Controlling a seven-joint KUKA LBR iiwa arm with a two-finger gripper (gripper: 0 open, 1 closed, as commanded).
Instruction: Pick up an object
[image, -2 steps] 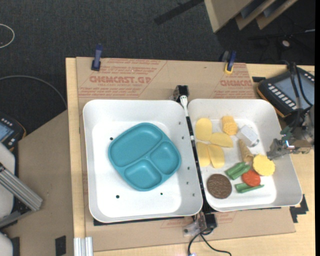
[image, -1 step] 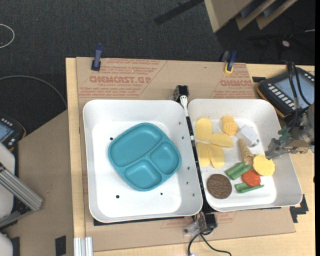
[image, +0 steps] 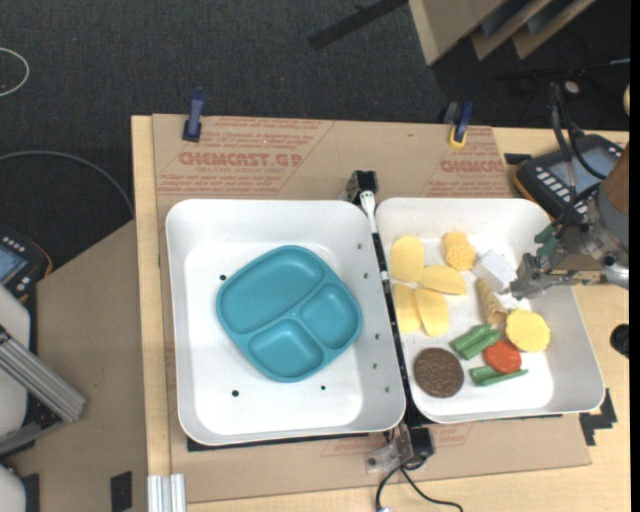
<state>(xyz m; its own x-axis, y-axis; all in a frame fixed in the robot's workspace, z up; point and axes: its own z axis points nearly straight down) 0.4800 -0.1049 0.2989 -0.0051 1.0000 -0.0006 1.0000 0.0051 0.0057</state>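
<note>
The end effector, whose state I cannot tell, hangs over the right bin beside the white block; it should centre on one item before descending.

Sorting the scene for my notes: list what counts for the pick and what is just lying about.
For the pick:
- gripper, low over the right bin
- toy food in that bin: yellow pieces, corn, white block, brown disc, green pods, red piece, yellow round

Lying about:
- blue tray in the left bin
- clamps
- keypad
</note>
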